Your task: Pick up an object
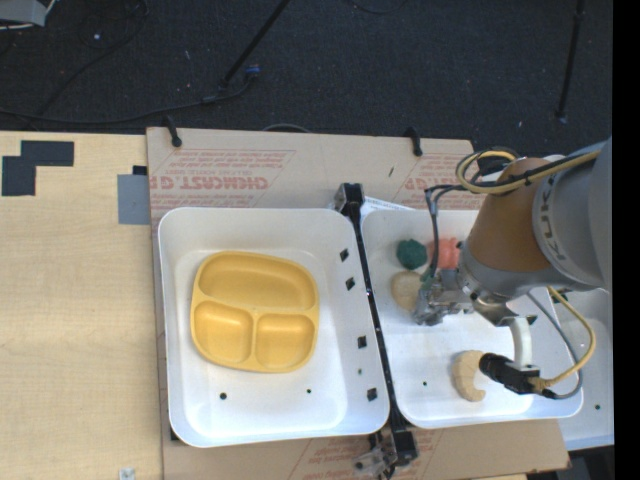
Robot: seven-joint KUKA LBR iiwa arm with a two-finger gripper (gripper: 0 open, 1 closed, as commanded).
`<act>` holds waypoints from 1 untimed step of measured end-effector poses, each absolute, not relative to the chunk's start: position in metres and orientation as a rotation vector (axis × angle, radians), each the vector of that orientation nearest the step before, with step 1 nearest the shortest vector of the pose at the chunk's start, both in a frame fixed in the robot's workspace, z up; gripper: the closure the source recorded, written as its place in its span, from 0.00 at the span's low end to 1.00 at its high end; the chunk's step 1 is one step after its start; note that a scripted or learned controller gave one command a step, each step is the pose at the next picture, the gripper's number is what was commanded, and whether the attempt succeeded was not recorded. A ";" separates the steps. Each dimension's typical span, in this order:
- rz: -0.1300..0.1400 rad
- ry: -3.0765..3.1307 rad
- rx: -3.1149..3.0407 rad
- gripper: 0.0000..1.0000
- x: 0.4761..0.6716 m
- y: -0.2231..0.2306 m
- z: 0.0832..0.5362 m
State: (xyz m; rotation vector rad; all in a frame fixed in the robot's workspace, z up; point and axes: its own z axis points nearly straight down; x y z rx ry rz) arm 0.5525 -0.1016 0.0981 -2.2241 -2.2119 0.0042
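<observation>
While a beige lump (404,289) lay just beside the gripper (432,306), lowered probably to seize it, the gripper's clench could not be told; a green ball (410,253) sat near the gripper, a yellow plate (255,310) well apart.

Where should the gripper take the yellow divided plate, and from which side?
Probably the raised rim of the yellow plate, on the edge nearest the right bin, coming down from above. The plate lies flat and looks too wide to span; its rim is the thin part, and that edge is closest to the gripper.
</observation>
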 end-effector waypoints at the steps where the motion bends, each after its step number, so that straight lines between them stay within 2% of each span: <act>1: -0.001 -2.217 -2.226 1.00 0.543 -0.101 0.154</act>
